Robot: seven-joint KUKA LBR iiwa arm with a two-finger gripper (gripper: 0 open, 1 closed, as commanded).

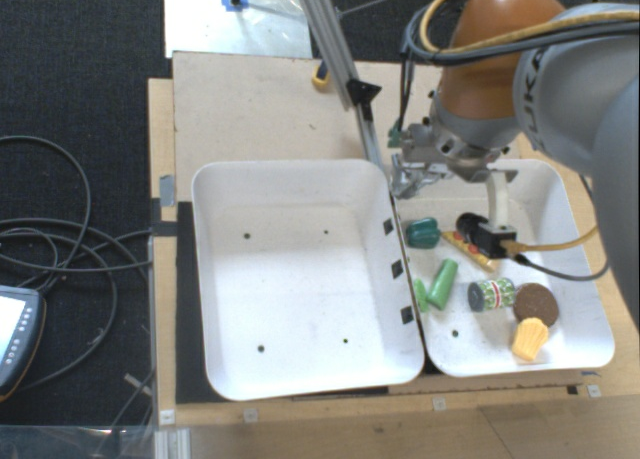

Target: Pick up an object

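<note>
Presently hand (408,180), grip state indiscernible, hangs by shallow white right bin (585,292) rim; best centre over dark green cylindrical cap (421,233) before descending.

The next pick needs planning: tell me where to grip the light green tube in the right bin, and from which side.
Probably its middle, from straight above, squeezing across the long sides. The tube lies flat and slanted on the floor of the bin, with mostly bare floor along both sides; the small can sits apart to its right.
</note>
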